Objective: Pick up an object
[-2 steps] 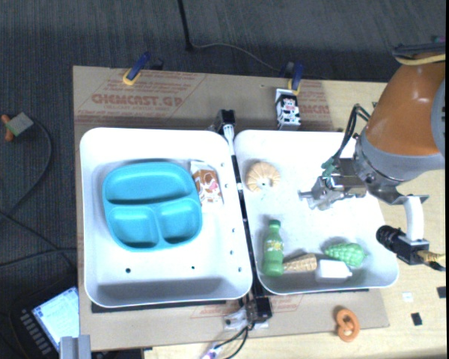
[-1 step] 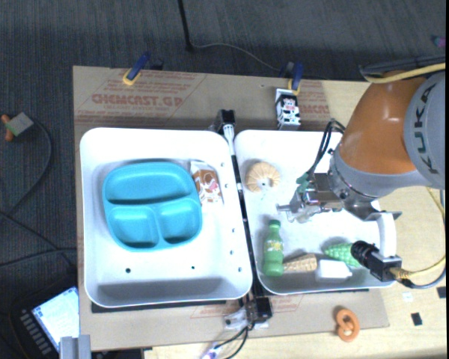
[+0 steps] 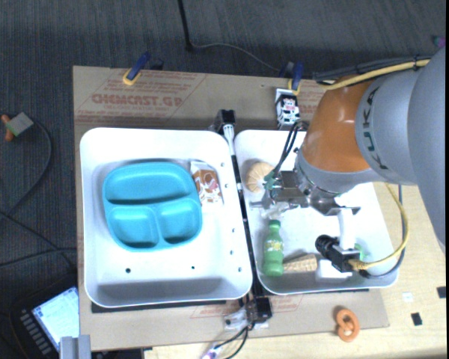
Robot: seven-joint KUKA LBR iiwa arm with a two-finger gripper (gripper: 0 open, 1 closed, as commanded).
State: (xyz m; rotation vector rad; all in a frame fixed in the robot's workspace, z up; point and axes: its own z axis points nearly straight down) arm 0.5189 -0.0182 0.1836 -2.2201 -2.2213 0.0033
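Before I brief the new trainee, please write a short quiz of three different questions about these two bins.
1. True or false: the blue divided tray lies in the left bin.
2. Which object stands nearest the front wall of the right bin? A) green bottle B) tan round object C) small packet
3. Fill in: the arm's band above the wrist is ____.

Key: 1 true; 2 A; 3 orange.
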